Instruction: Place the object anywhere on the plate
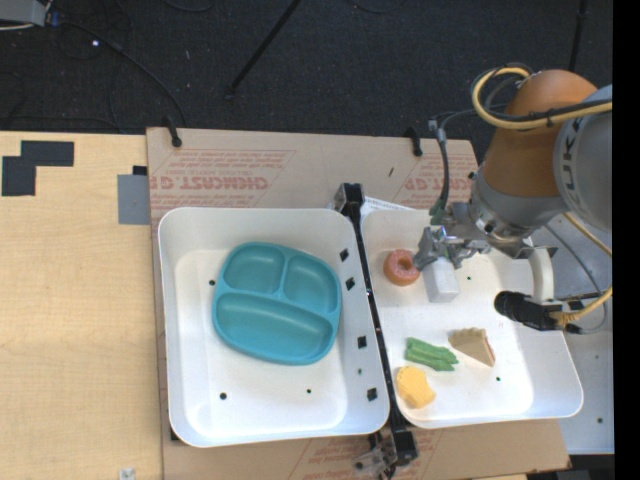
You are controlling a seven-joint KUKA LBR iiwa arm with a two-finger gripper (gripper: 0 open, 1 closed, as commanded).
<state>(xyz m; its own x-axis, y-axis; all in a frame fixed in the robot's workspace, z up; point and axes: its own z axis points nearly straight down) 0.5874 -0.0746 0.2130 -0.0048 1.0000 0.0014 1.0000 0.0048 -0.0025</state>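
Observation:
A teal plate (276,303) with three compartments lies in the left bin (190,388). The right bin (540,393) holds a pink doughnut (402,267), a green bean pod (431,354), a yellow piece of toy food (415,387) and a tan wedge like a sandwich slice (473,346). My gripper (440,279) hangs over the right bin's upper part, just right of the doughnut and close to it. Nothing shows between its fingers.
A black divider (366,308) runs between the two bins. The arm's grey body and orange band (535,118) fill the upper right, with cables and a black fitting (530,310) over the right bin's right side. Cardboard lies under the bins.

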